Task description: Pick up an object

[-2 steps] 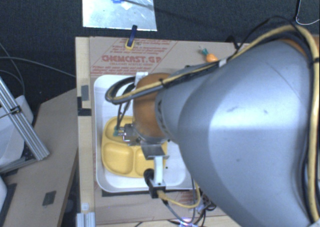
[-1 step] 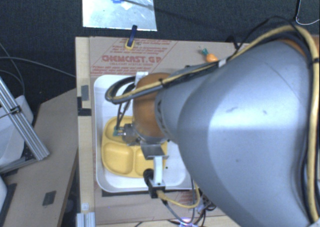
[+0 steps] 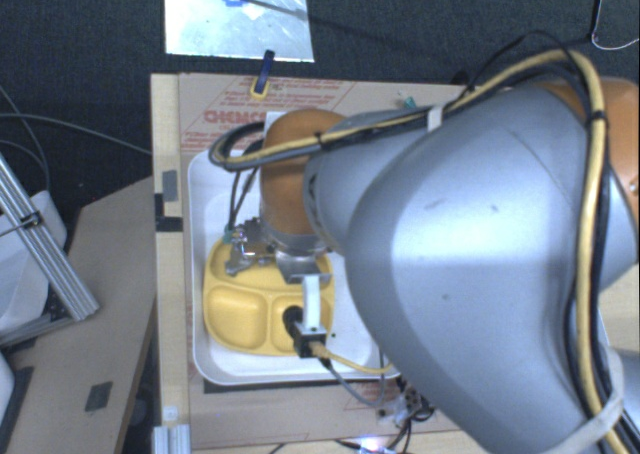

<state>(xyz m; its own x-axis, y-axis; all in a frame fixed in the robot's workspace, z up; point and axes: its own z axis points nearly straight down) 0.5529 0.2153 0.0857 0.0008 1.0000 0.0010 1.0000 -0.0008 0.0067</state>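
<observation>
My grey arm (image 3: 480, 272) is looming across the near right of the worktop, and I am hanging my end effector (image 3: 268, 260) straight over the yellow tray (image 3: 240, 307) lying at the near end of the left white bin (image 3: 205, 192). The tray's far edge sits directly beneath me; I cannot tell my grip's state. Farther off, red print on the cardboard (image 3: 300, 97) is too blurred to read.
</observation>
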